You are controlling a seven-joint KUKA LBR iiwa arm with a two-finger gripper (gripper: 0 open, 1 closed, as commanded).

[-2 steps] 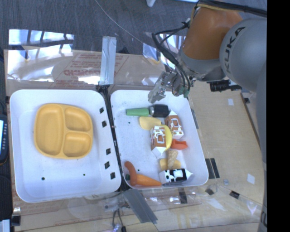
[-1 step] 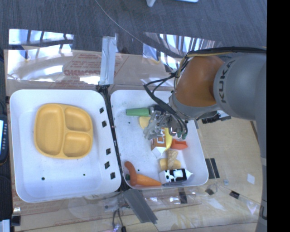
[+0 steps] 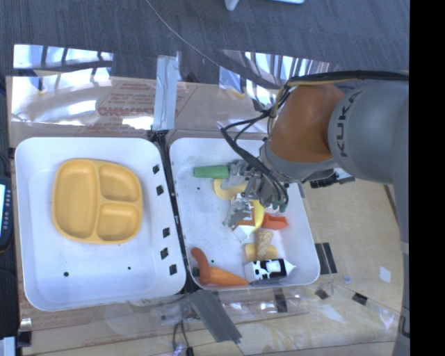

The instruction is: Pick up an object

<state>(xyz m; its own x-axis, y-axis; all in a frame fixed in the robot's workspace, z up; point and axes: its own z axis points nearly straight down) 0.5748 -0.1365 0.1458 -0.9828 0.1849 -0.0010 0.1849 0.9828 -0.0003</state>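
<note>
Gripper [image 3: 241, 211], finger state unclear, over the right bin's [image 3: 201, 229] yellow banana [image 3: 258, 214], long axis roughly vertical in view.

right bin [image 3: 303, 236] | toy foods clustered: green piece [image 3: 211, 171], carrot [image 3: 224, 277]

The scene is brightly and evenly lit from above. The two white bins, left [image 3: 42, 208] and right [image 3: 201, 201], come out near blown white, their floors almost without texture. Strong glare streaks the shiny strip [image 3: 62, 59] behind the bins, with blue-white reflections, and more glints show on the clear film [image 3: 299, 299] along the front edge. Shadows are soft and short; a faint one lies under the arm [image 3: 327, 132] in the right bin. Focus is moderate: small items look slightly soft and grainy, and the dark mat [image 3: 104, 21] at the top shows fine noise.
</note>
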